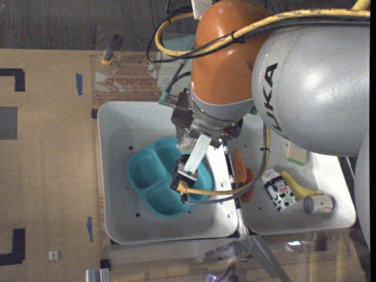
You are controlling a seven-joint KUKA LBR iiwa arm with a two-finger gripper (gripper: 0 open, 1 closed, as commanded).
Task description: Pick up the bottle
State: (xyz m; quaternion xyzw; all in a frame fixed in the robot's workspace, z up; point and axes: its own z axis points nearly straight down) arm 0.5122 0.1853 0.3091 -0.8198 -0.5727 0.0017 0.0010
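The tool (pixel 198 133) hangs over the left bin (pixel 111 157), above a teal divided tray (pixel 147 175). The wrist hides it, so I cannot tell whether it is open or closed. The bottle (pixel 318 203), seemingly the small pale cylinder on its side, lies in the right bin (pixel 343 216) beside a yellow object (pixel 295 185), well apart from the tool, so a reach across looks necessary.

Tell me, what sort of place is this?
Probably a robotics lab test bench: a KUKA arm reaches over a white left bin and right bin, with blue tape marking the board.
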